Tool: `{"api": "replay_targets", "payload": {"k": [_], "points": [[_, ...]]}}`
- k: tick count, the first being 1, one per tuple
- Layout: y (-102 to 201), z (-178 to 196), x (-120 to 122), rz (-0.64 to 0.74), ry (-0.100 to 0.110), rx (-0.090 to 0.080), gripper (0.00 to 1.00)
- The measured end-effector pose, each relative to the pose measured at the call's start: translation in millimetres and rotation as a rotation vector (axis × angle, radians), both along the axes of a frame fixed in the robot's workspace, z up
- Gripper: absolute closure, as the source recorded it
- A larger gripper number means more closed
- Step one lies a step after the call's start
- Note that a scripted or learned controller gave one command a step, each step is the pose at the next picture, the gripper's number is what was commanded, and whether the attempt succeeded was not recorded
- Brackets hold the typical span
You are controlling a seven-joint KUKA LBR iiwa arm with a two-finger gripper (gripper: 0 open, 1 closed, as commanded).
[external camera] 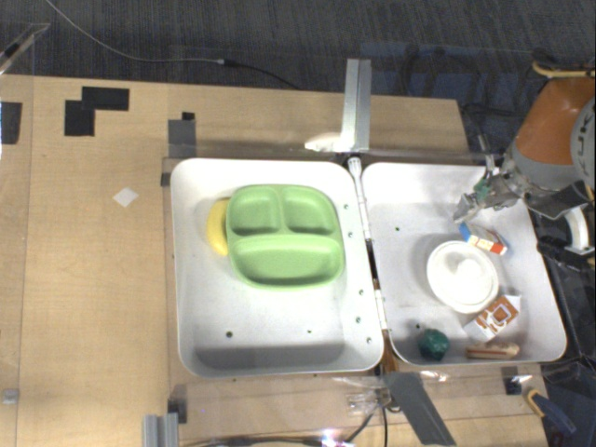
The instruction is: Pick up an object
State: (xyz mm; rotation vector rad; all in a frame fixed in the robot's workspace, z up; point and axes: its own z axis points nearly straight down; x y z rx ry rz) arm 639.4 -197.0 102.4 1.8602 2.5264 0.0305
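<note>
Hanging over the right bin (410, 194) at about two o'clock, just inside the rim: the arm (549, 138), with the gripper (477, 205) angling down toward the small stuff; impossible telling from up here whether closed or spread, nothing visibly caught there.

Sitting dead centre in the left bin (191, 277): the green divided tray (283, 235), biggest thing going; risking a failed pinch there, likely too broad and flat, edges sliding away. Peeking out at the tray's nine o'clock: a yellow object (216, 227), mostly covered, shape unclear.

Resting mid-right bin: the white bowl (462, 274), round and slick-looking; possibly tipping or skating if nudged on the rim. Lying just beside the bowl at one o'clock, nearest the gripper: a small white block with orange and blue ends (486, 242); probably the likeliest target, yet risking a clip against the bowl.

Crowding five o'clock: a brown patterned packet (494, 317), a dark green ball (433, 345) liable to roll, a thin brown stick (492, 351) hugging the wall; too blurry for naming properly.
</note>
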Motion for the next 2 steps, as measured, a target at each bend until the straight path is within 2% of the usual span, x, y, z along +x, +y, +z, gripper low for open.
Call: {"api": "replay_targets", "payload": {"k": [1, 2], "points": [[-0.6, -0.2, -0.3, -0.001, 0.001, 0.000, 0.00], [38.8, -15.2, -37.3, 0.083, 0.006, -0.015, 0.00]]}}
